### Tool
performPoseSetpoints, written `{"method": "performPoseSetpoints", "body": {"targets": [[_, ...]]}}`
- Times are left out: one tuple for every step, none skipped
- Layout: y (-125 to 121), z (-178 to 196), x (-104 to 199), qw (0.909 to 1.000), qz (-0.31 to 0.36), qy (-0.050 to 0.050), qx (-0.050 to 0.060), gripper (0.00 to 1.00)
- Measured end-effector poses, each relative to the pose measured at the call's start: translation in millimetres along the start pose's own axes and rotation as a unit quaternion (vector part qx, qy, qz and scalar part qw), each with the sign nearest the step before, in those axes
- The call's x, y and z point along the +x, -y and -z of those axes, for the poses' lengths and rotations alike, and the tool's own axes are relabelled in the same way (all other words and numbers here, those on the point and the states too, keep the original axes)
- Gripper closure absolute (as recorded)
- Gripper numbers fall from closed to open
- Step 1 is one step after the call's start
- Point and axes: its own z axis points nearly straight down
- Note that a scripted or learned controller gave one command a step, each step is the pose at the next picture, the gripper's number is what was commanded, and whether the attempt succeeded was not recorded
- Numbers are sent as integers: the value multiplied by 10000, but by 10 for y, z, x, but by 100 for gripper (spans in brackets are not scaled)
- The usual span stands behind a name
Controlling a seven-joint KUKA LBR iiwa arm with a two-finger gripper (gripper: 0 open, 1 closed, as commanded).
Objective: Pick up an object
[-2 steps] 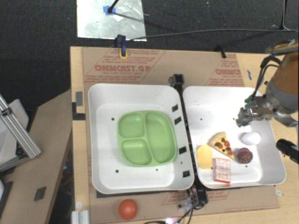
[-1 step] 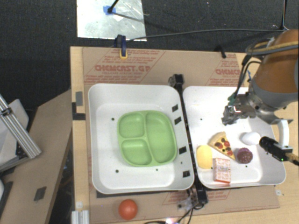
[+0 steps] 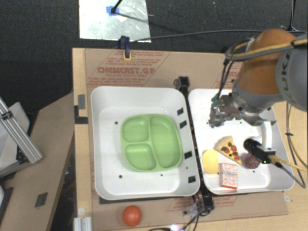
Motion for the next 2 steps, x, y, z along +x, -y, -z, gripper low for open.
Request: {"method": "performPoseSetpoints", "body": {"targets": [[-107, -120, 557, 10000, 0, 1, 3, 100], [-208, -205, 1134, 10000, 5, -4, -4, 100]]}}
